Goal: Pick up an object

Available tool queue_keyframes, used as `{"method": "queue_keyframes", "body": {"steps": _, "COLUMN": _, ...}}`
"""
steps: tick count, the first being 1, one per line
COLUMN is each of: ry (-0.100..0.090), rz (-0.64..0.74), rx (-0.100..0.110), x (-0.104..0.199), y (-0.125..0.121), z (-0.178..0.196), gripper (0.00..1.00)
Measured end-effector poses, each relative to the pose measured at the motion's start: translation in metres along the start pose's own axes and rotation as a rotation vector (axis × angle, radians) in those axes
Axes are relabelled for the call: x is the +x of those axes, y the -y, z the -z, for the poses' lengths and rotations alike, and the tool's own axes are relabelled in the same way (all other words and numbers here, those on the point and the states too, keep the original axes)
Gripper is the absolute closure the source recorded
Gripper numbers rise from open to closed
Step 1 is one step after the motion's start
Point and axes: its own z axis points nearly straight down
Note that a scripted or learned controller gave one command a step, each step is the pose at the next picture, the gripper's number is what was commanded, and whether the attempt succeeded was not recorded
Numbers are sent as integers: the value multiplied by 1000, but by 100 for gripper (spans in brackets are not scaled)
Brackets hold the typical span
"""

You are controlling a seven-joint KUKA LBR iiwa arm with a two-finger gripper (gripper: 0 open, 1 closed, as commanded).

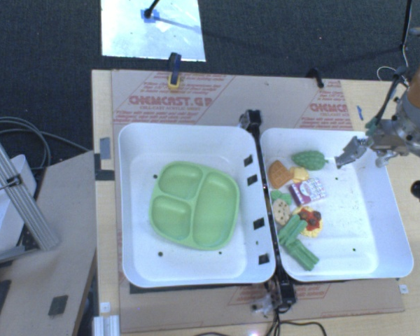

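Your end effector (364,150) hovers over the right bin's (385,257) upper right; grip state unreadable. Toy food pile (297,205) sits against that bin's left wall, running top to bottom, well apart.

A cluster of small toy food pieces lies along the left side of the right shallow white bin (378,257). A dark green leafy piece (309,159) sits uppermost. Just below it lie an orange wedge (280,173) and a pink-and-white packet (309,190). A tan round cracker (281,212), a red-and-yellow piece (310,220) and green stick-shaped pieces (297,246) lie lowest, touching.
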Motion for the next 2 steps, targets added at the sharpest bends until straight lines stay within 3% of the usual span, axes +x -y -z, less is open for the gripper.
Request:
{"method": "queue_keyframes", "body": {"steps": 1, "ry": -1, "rz": 3, "rx": 2, "x": 18, "y": -5, "z": -49, "gripper": 0}}
{"method": "queue_keyframes", "body": {"steps": 2, "ry": -1, "rz": -2, "rx": 3, "x": 19, "y": 7, "z": -92, "gripper": 0}}
